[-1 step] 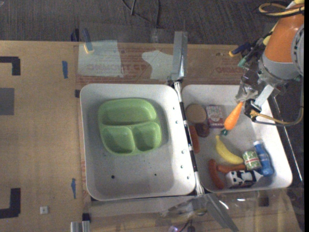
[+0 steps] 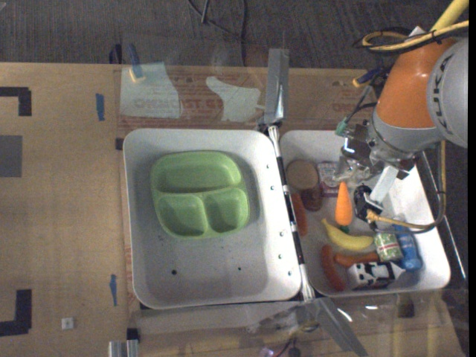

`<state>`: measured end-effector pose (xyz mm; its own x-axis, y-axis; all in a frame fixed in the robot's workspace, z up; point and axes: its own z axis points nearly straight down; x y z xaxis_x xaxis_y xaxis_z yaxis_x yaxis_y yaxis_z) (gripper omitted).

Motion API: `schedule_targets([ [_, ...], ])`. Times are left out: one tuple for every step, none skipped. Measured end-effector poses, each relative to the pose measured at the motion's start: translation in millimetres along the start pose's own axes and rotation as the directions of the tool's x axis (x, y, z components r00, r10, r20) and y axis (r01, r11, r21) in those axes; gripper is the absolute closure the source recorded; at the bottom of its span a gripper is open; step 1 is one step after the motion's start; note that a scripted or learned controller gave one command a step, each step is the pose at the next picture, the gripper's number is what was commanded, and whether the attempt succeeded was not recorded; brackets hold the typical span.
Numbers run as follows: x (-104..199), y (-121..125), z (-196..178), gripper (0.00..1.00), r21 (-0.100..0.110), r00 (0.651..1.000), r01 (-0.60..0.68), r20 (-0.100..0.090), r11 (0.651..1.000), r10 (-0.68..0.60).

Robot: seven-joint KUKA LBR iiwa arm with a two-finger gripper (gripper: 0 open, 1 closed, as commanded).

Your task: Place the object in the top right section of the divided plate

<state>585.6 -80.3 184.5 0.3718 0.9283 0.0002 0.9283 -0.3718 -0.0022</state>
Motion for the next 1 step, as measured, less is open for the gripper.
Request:
schedule_targets([
  [-0.3, 0.0, 0.0, 0.00, 0.000, 1.000, 0.000, 0.000, 1.000, 0.000],
])
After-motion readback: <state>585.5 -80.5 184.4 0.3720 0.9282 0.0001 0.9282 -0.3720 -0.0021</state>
